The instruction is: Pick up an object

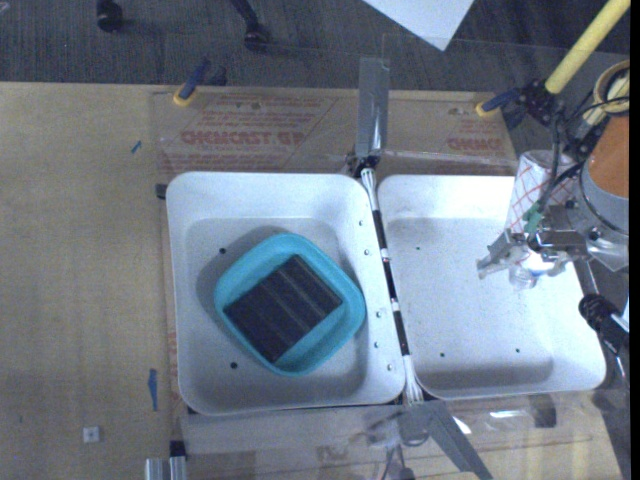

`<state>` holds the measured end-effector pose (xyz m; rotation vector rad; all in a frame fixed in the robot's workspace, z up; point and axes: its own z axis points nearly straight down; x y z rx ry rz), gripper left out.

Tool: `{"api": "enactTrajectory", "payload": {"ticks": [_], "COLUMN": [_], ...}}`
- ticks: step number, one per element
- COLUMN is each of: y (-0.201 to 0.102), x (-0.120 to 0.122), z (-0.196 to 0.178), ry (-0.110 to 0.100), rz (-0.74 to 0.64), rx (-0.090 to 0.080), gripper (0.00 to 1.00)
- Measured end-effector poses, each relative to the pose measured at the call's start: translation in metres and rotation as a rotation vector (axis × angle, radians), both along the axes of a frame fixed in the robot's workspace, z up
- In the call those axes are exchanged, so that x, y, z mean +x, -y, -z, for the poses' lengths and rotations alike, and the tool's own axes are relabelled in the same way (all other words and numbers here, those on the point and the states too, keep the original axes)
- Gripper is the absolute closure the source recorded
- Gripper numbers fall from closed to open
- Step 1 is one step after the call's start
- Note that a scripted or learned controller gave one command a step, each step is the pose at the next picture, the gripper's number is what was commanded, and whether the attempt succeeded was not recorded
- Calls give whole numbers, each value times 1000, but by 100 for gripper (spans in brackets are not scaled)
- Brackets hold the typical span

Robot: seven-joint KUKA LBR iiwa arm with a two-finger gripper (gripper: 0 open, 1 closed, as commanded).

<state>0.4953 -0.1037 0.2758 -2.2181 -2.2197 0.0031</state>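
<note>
The arm (612,168) comes in from the right; its gripper (512,258) hangs over the right bin (470,368), near that bin's right side, w/ nothing visible between the tips; whether it's spread or pressed together I cannot tell, since the tip end is small and washed out against the white.

The only object in sight is the blue container (290,303); it lies in the left bin (190,268), roughly centred, turned at an angle to the bin walls; well apart from the gripper, w/ the divider (385,268) between the two bins in the way.

Risks, as I judge them: a descent from the present spot meets only bare bin floor, so the grab closes on air; a low traverse leftward could clip the raised rims at the divider; the container looks wide and rounded, prob. too broad to span whole, so a pinch would need to land on its rim, and an off-centre bite could tip or skid it on the smooth floor.

Looks: light-blue, squarish w/ soft rounded corners; a dark ribbed panel (282,308) fills its top or inside, can't say which; prob. rigid plastic, light.
</note>
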Motion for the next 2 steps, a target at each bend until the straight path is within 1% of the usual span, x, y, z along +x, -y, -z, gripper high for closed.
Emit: {"api": "enactTrajectory", "payload": {"ticks": [1,2], "y": [43,86], "x": [91,99], "z": [20,168], "ry": [4,2], "rz": [201,-41], "rx": [-2,-1], "gripper": [0,0]}}
